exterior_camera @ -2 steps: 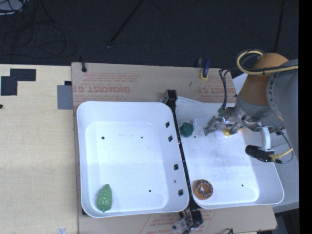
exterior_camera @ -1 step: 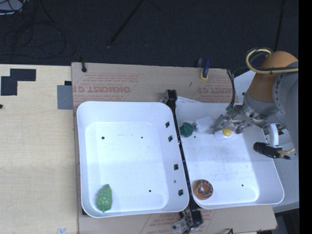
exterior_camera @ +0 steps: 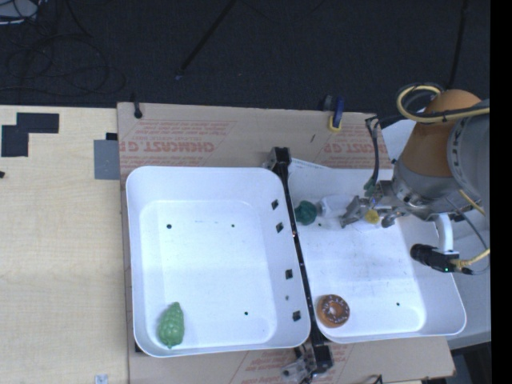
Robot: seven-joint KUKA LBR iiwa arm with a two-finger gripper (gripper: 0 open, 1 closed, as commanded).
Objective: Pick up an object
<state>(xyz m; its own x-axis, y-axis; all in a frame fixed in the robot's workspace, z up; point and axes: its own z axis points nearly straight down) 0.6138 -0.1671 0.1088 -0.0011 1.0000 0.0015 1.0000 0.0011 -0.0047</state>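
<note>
Sitting nearest in the right bin (exterior_camera: 448, 314) is a donut (exterior_camera: 333, 310), by the front left corner, well apart from the gripper (exterior_camera: 353, 211). A green lump (exterior_camera: 170, 325) lies in the left bin's (exterior_camera: 136, 254) front left corner. Farther back, a teal ball (exterior_camera: 305, 212) rests in the right bin near the divider, just left of the gripper, not touching it. Nothing is between the fingers; whether they are spread or closed, I cannot tell.

Arm (exterior_camera: 472, 154): grey housing with orange band. Yellow cable loop (exterior_camera: 416, 98) at 11 o'clock of the band. Metallic gripper (exterior_camera: 364, 210).
</note>
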